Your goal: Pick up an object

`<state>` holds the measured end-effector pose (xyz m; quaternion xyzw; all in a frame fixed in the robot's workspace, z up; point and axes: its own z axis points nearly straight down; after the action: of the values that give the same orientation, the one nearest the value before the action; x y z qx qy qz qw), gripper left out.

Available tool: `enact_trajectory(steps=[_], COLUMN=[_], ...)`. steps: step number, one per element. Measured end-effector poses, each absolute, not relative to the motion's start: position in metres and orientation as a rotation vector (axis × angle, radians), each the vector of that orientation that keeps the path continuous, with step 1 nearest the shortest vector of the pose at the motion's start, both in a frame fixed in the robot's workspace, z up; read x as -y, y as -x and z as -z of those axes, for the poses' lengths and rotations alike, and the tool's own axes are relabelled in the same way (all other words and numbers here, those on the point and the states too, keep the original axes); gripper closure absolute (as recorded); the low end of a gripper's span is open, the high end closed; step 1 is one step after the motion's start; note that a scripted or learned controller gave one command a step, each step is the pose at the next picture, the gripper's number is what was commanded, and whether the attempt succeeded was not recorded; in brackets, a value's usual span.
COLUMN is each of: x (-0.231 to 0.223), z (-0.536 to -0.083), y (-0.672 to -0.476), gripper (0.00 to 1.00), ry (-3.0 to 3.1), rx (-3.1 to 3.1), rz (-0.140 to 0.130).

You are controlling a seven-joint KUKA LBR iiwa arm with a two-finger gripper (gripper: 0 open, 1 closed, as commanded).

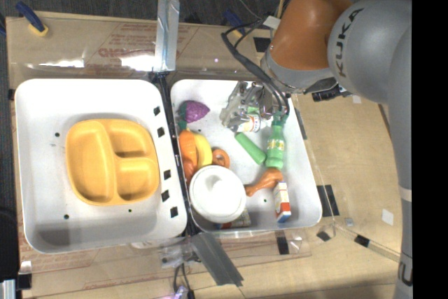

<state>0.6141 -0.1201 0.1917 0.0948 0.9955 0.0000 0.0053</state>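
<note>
My pincer (245,110) is down in the right bin (306,171), near its far edge.

I cannot tell how my pincer is set; its metal parts blur together above a small white-capped item I cannot name. Just beside it toward the bin's right wall stands a green bottle (276,143), and a green stick-shaped piece (250,148) lies slantwise beside that. A purple toy (195,110) sits by the far left corner. Along the left wall lie orange and yellow toy foods (192,150), touching a white bowl (217,194) at the near edge. A small carton (282,201) rests near the near right corner. The left bin (35,150) carries a yellow divided tray (112,160).
</note>
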Motion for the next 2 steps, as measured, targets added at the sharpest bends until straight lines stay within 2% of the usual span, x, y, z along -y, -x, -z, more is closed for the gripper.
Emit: enact_trajectory(steps=[1,2], x=[0.1147,0.1134], z=[-0.2553,-0.2652], y=[-0.6519,-0.6527], gripper=[1.0,1.0], ry=[-0.538,-0.527], rx=[-3.089,-3.091], rz=[0.001,0.002])
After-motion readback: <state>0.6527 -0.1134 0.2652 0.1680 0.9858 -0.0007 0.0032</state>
